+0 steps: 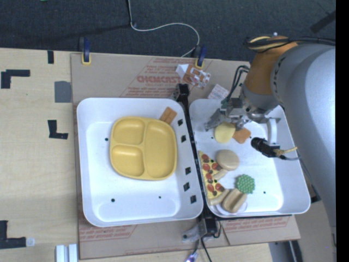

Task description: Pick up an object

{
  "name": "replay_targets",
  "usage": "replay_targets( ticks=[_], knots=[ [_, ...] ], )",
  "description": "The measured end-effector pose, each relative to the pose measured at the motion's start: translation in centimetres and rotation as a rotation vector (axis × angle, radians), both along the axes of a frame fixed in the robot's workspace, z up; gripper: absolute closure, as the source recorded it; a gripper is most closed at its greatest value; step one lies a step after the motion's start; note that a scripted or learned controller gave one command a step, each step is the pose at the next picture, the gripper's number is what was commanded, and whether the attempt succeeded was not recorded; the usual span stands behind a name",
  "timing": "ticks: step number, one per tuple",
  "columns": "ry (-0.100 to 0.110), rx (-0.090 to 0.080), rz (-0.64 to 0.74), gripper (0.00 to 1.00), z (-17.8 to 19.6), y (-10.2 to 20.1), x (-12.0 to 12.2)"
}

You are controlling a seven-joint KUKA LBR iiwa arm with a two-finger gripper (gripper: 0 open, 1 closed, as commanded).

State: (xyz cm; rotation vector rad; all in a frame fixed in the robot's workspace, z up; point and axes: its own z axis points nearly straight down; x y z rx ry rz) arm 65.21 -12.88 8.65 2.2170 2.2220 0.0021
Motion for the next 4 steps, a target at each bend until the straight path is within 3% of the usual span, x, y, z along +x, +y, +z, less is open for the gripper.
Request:
replay_targets(
  ticks=[1, 2, 3, 4],
  knots=[
    [-0.003, -0.002, 0.000, 1.00, 1.1, 0.0, 0.0],
    [-0.002, -0.003, 0.000, 0.00, 1.0, 0.0, 0.0],
    [0.006, 0.002, 0.000, 0.00, -0.3, 3.3, -3.3],
    [0.004, 0.001, 0.000, 1.00, 0.8, 3.2, -3.2]
  ],
)
